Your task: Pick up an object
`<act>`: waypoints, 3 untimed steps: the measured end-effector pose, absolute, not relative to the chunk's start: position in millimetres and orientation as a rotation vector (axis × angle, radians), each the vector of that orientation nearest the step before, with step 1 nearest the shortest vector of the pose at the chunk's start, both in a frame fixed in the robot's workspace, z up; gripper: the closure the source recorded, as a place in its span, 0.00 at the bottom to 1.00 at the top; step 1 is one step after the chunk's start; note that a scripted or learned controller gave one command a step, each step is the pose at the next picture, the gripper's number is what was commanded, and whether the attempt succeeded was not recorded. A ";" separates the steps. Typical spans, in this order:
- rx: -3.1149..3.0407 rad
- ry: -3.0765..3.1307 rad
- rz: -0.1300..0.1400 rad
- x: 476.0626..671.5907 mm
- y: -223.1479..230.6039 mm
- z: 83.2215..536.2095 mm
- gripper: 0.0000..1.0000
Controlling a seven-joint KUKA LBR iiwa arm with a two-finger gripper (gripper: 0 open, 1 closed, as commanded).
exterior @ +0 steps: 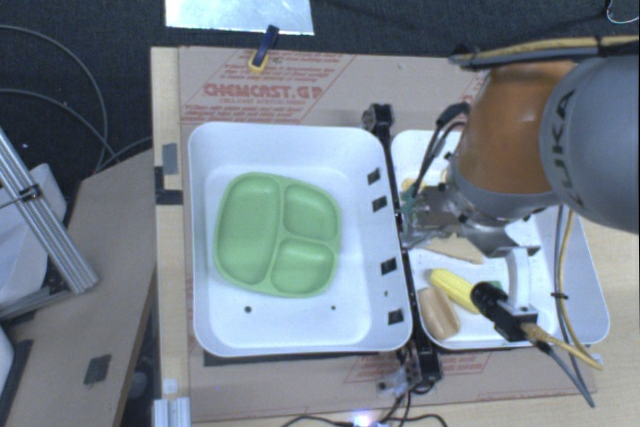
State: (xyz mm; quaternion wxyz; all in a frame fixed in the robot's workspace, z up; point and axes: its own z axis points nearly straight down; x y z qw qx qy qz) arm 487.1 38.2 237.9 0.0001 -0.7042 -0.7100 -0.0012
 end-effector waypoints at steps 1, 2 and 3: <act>-2.219 -2.239 -0.030 488.1 70.6 447.1 1.00; -2.221 -2.217 0.009 486.2 45.9 335.7 1.00; -2.221 -2.235 -0.021 487.4 58.0 466.1 1.00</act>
